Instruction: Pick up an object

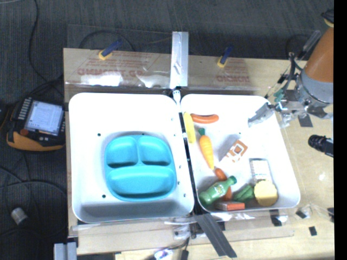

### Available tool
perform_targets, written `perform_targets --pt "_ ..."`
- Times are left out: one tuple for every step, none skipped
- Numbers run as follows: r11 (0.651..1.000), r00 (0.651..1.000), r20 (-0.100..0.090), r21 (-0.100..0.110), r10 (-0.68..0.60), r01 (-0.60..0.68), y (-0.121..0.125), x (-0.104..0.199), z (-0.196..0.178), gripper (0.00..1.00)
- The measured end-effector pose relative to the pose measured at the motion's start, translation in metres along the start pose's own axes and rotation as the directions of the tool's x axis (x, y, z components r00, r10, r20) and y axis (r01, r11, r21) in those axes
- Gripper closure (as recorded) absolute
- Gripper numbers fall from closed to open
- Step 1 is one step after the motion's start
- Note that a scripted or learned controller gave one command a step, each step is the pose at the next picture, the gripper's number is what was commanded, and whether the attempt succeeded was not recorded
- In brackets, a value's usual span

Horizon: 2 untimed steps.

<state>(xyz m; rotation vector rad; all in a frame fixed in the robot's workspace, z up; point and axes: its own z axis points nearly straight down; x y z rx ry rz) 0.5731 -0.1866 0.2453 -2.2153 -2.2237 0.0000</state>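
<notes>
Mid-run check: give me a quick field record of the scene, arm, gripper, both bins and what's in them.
arm: reaches in from the right, orange band at the upper right
gripper: over the right bin's upper right corner, nothing between its fingers
left bin: holds a blue divided tray
right bin: holds small toy foods
top of right bin: sausage
left side: carrot
lower edge: green bottle, yellow block
centre: small brown-and-white box

My claw point(269, 111) hangs over the right bin's point(282, 145) upper right corner. Below it a carrot point(206, 149), bottle point(216, 190) and sausage point(204, 118) lie; the divided tray point(141, 167) sits in the left bin point(87, 145).
</notes>
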Motion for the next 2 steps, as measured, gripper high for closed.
perform_targets --pt "0.983 0.983 0.013 -0.027 -0.181 0.181 0.007 0.057 0.125 0.0" --pt "0.988 0.989 0.018 -0.057 -0.146 0.147 0.004 0.047 0.134 0.0"
